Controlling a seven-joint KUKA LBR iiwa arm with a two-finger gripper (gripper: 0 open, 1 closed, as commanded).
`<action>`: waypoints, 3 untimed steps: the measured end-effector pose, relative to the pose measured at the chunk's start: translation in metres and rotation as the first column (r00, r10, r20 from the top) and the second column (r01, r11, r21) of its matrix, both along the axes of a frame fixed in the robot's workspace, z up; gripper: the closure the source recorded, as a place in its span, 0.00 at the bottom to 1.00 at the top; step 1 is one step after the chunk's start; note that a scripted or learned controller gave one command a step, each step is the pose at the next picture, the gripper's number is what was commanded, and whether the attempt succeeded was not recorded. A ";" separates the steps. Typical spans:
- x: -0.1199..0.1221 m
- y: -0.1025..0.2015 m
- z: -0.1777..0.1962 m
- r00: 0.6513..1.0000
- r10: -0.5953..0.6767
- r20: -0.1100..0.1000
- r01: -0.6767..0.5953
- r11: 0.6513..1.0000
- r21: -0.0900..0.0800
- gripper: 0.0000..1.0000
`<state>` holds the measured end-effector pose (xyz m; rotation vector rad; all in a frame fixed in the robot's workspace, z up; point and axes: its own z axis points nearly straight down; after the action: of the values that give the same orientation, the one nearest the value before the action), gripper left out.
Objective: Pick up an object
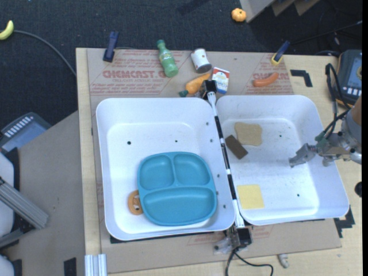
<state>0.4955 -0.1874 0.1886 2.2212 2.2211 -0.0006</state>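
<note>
Dark carpet surrounds a brown cardboard-topped surface (86, 154) printed with red lettering, and two shallow white bins sit on it side by side, joined along a black seam with a cable trailing off the near edge.

The left bin (115, 119) holds a blue divided plate (175, 187) lying flat in its near half, with a small brown pretzel-like piece (134, 202) tucked against and partly under the plate's left edge. The right bin (310, 111) holds three flat items spread well apart: a tan bread-like slice (248, 133) toward the far side, a dark brown block (236, 146) just beside it on the near left, and a yellow square (250, 196) near the near wall. Spaced like this, each can likely be approached without touching a neighbour, though all lie low, which may make pinching them hard.

Beyond the bins, loose on the cardboard, lie a green bottle (167, 58), a small can (200, 60), a carton (220, 79), an orange carrot-like piece (197, 84) and a sausage-like piece (265, 80); these seem out of play.

The gripper (298, 157) reaches in from the right, low over the right bin's right half, well apart from all three items. Its jaws look slightly spread with nothing between them, so the pick appears not yet made; the yellow square or the tan slice are probably the nearest candidates.
</note>
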 end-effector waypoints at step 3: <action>0.104 0.068 -0.104 1.000 0.001 0.001 -0.001 1.000 -0.001 0.00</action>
<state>0.5992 -0.1196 0.0849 2.2193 2.2212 0.0002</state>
